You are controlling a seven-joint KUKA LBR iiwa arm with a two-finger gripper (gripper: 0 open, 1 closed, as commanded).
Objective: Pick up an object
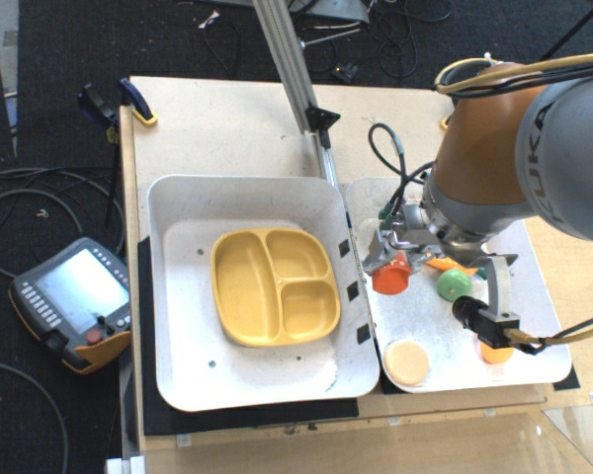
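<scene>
Two white bins sit side by side on the counter [227, 126]; the left bin [178, 215] holds one yellow plate [275, 286] with three compartments, lying flat near the middle. The right bin [544, 314] holds four small things (counted where they show): one red cup [390, 278] near the left wall, one green piece [454, 284] just right of it, one pale round disc [408, 360] at the near edge, and one orange piece [495, 352] toward the near right. The arm [514, 146] reaches in from the right and hangs over the right bin; its hand [395, 240] sits low, just above the red cup; whether it is clenched or released I cannot tell. One pendant [74, 304] lies on the floor at left.
</scene>
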